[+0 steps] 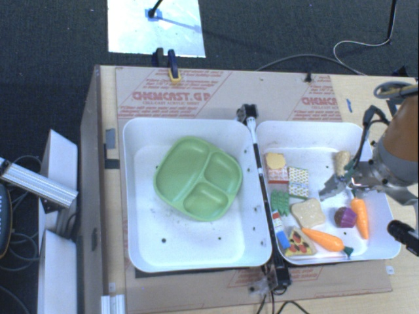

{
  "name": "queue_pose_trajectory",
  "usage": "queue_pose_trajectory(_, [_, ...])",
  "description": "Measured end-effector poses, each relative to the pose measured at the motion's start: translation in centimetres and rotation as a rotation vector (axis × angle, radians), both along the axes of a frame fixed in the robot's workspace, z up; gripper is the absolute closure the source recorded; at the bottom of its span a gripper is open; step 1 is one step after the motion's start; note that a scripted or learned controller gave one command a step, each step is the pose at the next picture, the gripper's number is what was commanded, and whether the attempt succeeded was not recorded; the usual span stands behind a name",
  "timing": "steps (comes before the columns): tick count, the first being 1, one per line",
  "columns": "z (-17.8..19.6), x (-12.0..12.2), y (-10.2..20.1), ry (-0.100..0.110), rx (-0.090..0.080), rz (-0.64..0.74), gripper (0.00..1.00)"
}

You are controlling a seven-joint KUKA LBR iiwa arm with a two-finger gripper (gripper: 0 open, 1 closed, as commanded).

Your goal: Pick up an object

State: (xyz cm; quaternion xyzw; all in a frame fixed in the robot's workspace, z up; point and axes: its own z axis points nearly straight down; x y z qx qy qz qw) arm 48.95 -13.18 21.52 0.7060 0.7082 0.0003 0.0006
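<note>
Now: arm hangs over the toy bin, nothing picked yet

Right now the gripper [334, 186] hovers low in the right bin [308, 133], its dark fingers spread and closed on nothing. Around it lie the possible picks: a bread slice [309, 212] at about seven o'clock from the tips, a purple toy [346, 217] at five o'clock, a carrot [361, 217] touching that, a second carrot [323, 239] further down. I'd judge this the approach step; next it must settle over one piece and drop. Crowding is the trouble, since neighbours sit close. The left bin [141, 195] carries a green divided plate [198, 178], well apart.
</note>
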Motion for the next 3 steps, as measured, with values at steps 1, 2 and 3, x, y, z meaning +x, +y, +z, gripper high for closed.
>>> queue_pose_trajectory(1, [-12.1,2.5,-5.2,-0.002,0.000,0.000,0.00])
queue_pose_trajectory(2, [-12.8,7.1,-7.0,-0.002,0.010,0.004,0.00])
queue_pose_trajectory(3, [-12.7,15.2,-7.4,-0.009,-0.002,0.002,0.00])
